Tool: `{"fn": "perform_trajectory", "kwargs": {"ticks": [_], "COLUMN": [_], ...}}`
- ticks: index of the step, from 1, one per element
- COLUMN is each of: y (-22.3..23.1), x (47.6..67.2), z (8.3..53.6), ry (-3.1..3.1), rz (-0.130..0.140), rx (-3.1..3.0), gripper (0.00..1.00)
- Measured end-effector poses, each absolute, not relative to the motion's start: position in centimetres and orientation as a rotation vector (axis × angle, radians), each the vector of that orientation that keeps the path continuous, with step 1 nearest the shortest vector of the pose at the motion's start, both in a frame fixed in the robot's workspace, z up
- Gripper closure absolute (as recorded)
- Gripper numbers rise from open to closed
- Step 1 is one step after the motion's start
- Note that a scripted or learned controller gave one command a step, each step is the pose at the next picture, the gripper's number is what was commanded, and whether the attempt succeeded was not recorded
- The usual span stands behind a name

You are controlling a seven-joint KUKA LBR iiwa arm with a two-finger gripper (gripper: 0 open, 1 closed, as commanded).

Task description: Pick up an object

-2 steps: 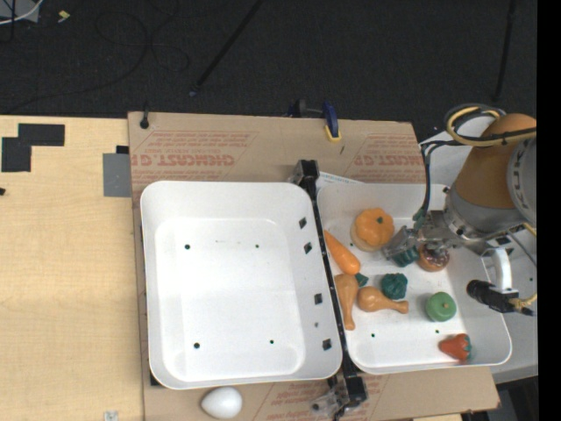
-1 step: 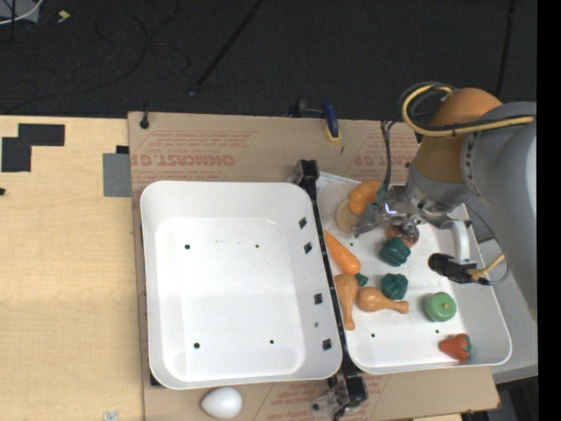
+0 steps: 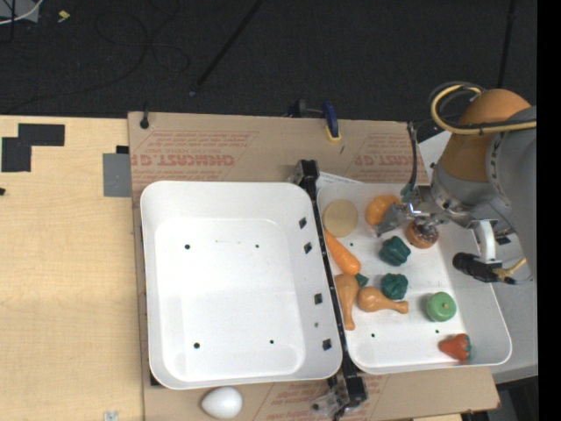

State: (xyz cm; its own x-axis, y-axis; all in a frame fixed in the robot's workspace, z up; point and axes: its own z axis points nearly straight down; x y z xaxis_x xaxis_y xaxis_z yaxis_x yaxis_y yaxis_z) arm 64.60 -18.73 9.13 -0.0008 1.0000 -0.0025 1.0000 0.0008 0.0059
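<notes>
The end effector (image 3: pixel 419 220) is seen low over the upper part of the right-hand shallow white bin (image 3: pixel 491 323), beside a small brown rounded piece (image 3: pixel 426 233) and a small orange rounded plastic fruit (image 3: pixel 382 209). Whether its grasping parts are spread or pressed together cannot be told; metal clutter and glare hide them, and nothing is shown to be pinched.

All candidate objects lie in the right bin. A tan flat disc (image 3: pixel 341 217) rests near the bin's upper left corner. A long orange plastic carrot (image 3: pixel 340 253) is laid along the left wall, with a tan-orange pear-shaped gourd (image 3: pixel 377 300) below it. Two dark green knobbly plastic vegetables (image 3: pixel 395 251) (image 3: pixel 394 285) sit near the middle, slightly apart. A bright green round plastic apple (image 3: pixel 440 306) and a red plastic pepper (image 3: pixel 456 347) lie toward the lower right.

These are judged to be hollow toy foods: light, stiff, smooth and likely slippery, not fragile. The round pieces would probably roll or squirt out unless taken across the widest middle. The upper dark green vegetable is judged the best pick: it is near the end effector, stands clear of its neighbours, and its bumpy skin should give purchase. The carrot would be better gripped across its width, though the bin wall crowds it.
</notes>
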Motion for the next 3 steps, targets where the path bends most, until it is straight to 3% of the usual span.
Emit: {"fn": "perform_trajectory", "kwargs": {"ticks": [2, 3], "y": [-20.9, -21.5], "x": [64.6, 64.5], "z": [10.1, 18.0], "ry": [2.229, 2.217], "rz": [0.009, 0.005], "rx": [2.221, 2.217], "gripper": [0.0, 0.0]}}
